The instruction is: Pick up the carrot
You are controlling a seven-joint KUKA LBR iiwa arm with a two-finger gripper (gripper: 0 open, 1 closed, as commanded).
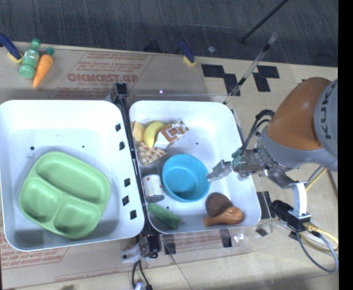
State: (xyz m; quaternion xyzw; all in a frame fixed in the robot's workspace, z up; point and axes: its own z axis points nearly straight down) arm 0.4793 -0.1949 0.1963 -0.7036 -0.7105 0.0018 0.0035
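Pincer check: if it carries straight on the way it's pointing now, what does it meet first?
Most likely the blue bowl. The pincer points toward the view's left, with the bowl's rim next in that line. Height is unclear, so it might pass above. The carrot lies outside the bins, far off that line.

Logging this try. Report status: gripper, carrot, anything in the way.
Gripper over right bin, beside blue bowl; nothing seen in it. Carrot outside both bins, far-left on bench by green bottle. Left bin lies between.
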